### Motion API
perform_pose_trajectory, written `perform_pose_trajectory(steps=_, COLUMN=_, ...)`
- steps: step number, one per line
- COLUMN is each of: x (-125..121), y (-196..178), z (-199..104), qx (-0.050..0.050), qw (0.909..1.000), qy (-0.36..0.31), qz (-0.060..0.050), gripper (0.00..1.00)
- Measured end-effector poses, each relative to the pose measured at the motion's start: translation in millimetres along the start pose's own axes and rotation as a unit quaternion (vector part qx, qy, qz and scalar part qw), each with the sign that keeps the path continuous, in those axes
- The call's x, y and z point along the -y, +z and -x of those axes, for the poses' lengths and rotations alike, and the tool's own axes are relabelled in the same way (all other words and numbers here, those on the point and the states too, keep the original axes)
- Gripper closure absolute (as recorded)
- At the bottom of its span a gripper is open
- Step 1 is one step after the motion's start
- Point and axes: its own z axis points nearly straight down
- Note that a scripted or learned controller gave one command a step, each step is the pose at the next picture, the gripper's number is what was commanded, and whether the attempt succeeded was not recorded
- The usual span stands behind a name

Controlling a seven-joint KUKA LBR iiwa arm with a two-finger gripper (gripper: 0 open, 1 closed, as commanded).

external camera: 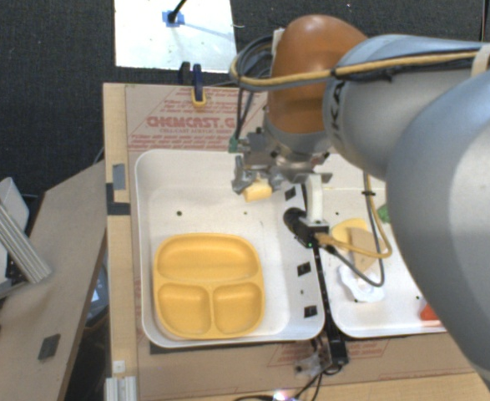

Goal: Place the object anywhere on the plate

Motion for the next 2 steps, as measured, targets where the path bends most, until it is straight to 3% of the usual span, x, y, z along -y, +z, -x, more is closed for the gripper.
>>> perform_pose_trajectory(steps=1, x=9.2, y=2.8, z=6.9, qx=0.001, qw=1.0, qy=0.003, qz=0.0, gripper=1.0)
perform_pose_trajectory(steps=2, x=8.8, y=2.5, z=6.6, qx=0.0, qw=1.0, qy=0.003, qz=0.0, gripper=0.0)
